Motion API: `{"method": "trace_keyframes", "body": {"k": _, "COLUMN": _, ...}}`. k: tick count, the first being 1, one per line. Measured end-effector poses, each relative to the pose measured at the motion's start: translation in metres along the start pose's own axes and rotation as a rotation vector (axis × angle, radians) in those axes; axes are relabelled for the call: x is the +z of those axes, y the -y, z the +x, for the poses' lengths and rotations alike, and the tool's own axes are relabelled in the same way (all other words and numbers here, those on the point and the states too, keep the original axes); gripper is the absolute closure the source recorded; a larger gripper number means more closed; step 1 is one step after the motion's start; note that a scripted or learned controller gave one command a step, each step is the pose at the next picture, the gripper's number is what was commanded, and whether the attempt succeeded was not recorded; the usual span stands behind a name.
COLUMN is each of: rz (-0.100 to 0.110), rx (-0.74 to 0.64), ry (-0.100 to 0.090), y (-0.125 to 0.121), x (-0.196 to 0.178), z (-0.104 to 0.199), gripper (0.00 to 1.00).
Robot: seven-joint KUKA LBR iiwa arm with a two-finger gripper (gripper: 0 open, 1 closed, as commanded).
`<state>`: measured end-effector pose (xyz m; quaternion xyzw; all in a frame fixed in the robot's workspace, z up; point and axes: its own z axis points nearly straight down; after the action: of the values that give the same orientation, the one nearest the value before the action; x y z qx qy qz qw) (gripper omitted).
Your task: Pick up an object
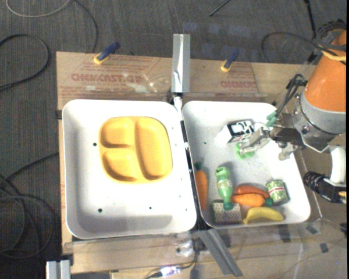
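Gripper (255, 139) of the grey KUKA arm hangs low near the right white bin's (205, 124) far edge, just above a small green plastic object (243, 150). Finger spread cannot be told. The piece looks light, stiff and smooth, best pinched across its narrow middle.

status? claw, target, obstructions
Claw low in right bin, beside a small green object; grasp unconfirmed. Black-and-white carton right behind it. Bottle, carrot, banana crowd the near end.
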<state>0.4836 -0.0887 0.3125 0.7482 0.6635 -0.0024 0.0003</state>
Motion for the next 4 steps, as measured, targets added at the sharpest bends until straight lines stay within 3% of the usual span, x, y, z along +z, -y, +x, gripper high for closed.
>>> {"method": "trace_keyframes", "body": {"k": 1, "rz": 0.003, "rx": 0.183, "ry": -0.001, "y": -0.027, "x": 0.101, "z": -0.017, "gripper": 0.0}}
{"method": "trace_keyframes", "body": {"k": 2, "rz": -0.008, "rx": 0.454, "ry": -0.005, "y": -0.013, "x": 0.224, "z": -0.003, "gripper": 0.0}}
{"method": "trace_keyframes", "body": {"k": 3, "rz": -0.006, "rx": 0.454, "ry": -0.006, "y": -0.013, "x": 0.215, "z": -0.002, "gripper": 1.0}}
{"method": "trace_keyframes", "body": {"k": 4, "rz": -0.006, "rx": 0.454, "ry": -0.006, "y": -0.013, "x": 0.215, "z": -0.002, "gripper": 0.0}}
